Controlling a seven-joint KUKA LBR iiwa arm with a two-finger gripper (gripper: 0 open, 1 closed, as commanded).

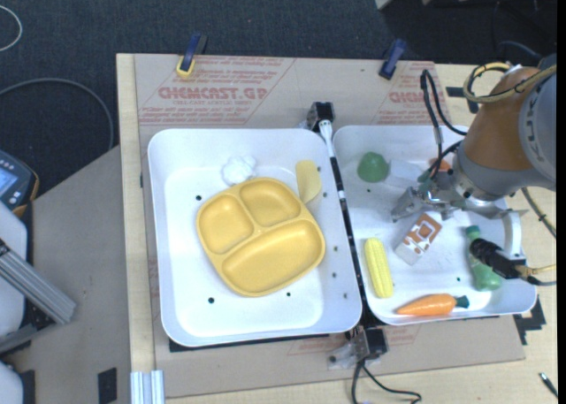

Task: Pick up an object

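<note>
While the arm (508, 141) reaches in from the right over the right bin (402, 141), its gripper (427, 203) hangs low near that bin's middle, just above a small brown-and-white carton (418, 237). Whether the fingers are apart or together cannot be told, and nothing is seen held between them. The carton lies tilted on the bin floor near the middle. A green ball-like object (373, 166) sits toward the bin's far left corner. A yellow corn cob (378, 267) lies along the left wall, and an orange carrot (426, 306) lies along the near edge. A green object (486, 277) sits by the right wall, partly behind a black part of the arm.

In the left bin (172, 243), a yellow divided tray (259, 234) takes up the middle. A small white object (237, 169) touches its far edge, and a pale yellow piece (308, 180) stands beside the tray near the bin's right wall.
</note>
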